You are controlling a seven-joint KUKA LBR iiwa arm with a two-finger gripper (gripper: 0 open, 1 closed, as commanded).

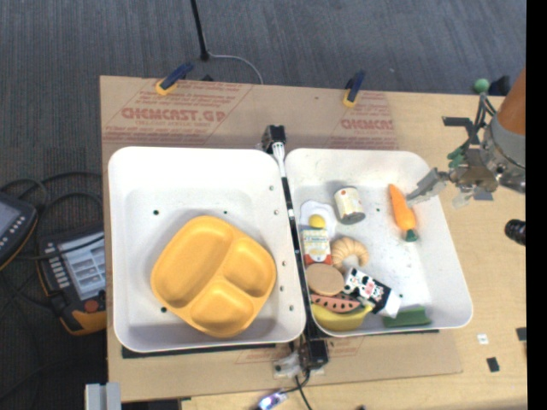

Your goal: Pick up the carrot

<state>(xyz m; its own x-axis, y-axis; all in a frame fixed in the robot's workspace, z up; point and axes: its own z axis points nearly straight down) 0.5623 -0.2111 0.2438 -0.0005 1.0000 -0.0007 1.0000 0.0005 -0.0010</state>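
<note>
A light wooden bench (491, 280) carries a brown cardboard sheet (256, 114) printed with red lettering, which covers most of its top; two clamps pin the sheet at the far edge, a yellow-and-blue clamp (174, 78) toward the left and a second clamp (353, 89) toward the right; on the sheet sit two shallow white bins side by side, touching along their inner rims, the left bin (137, 229) and the right bin (444, 263); a few small dark marks (494, 364) lie on the bare wood near the right corner; a thin black pole (197, 15) rises beyond the far edge.
</note>
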